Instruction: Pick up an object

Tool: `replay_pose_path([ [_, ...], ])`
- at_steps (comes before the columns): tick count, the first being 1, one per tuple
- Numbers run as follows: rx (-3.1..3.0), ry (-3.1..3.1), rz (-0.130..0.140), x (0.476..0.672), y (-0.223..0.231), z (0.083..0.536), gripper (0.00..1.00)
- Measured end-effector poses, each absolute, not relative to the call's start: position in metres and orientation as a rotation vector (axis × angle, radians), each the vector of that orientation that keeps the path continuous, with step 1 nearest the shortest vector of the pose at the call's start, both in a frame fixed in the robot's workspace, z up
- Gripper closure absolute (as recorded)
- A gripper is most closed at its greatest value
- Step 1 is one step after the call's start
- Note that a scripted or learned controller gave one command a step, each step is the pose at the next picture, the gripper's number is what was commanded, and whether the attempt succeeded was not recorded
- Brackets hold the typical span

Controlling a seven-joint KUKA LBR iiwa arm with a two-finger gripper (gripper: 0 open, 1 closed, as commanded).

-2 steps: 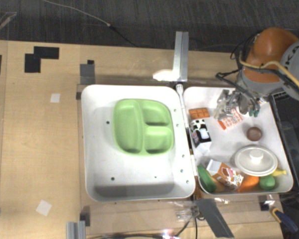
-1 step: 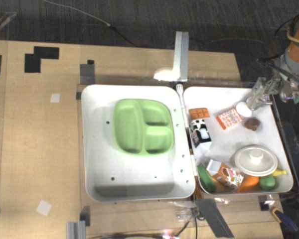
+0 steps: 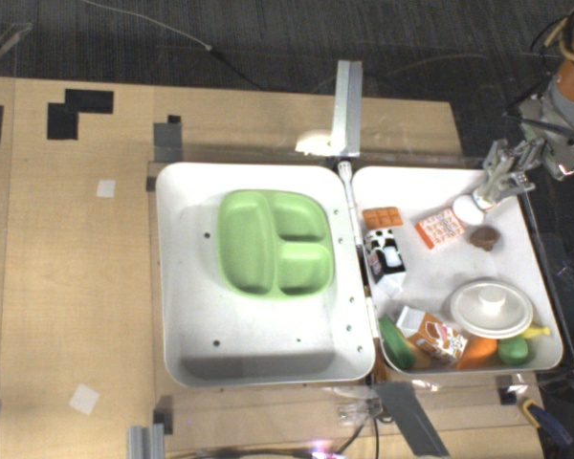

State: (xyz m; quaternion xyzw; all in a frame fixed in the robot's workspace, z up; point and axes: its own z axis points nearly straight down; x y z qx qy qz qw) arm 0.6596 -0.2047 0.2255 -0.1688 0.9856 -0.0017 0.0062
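My gripper [image 3: 505,182] hangs over the far right corner of the right bin [image 3: 430,275], its two metal fingers spread open with nothing between them. Just below and left of its tips lies a small white round object [image 3: 470,208]. Close by are a red-and-white carton [image 3: 440,229] and a brown ball [image 3: 484,238]. Toward the bin's left side lie an orange wafer pack [image 3: 383,217] and a black-and-white box [image 3: 387,253]. A white lidded bowl [image 3: 491,306] sits near the front, with a green vegetable [image 3: 395,342], an orange packet [image 3: 438,338] and a green lime [image 3: 514,350].
The left bin [image 3: 191,285] holds a green divided tray [image 3: 273,242]. A metal post [image 3: 347,108] stands behind the wall between the bins. The arm's orange-banded wrist [image 3: 569,55] is at the far right. Wooden bench surrounds the bins.
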Motion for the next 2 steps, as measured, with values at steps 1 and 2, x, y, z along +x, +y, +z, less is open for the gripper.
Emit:
replay_pose_path([
  [1, -1.467, 2.766, -0.009, 0.6712, -0.2042, 0.2267, 1.0],
  [2, -1.735, 2.609, -0.007, 0.6709, -0.204, 0.22, 1.0],
])
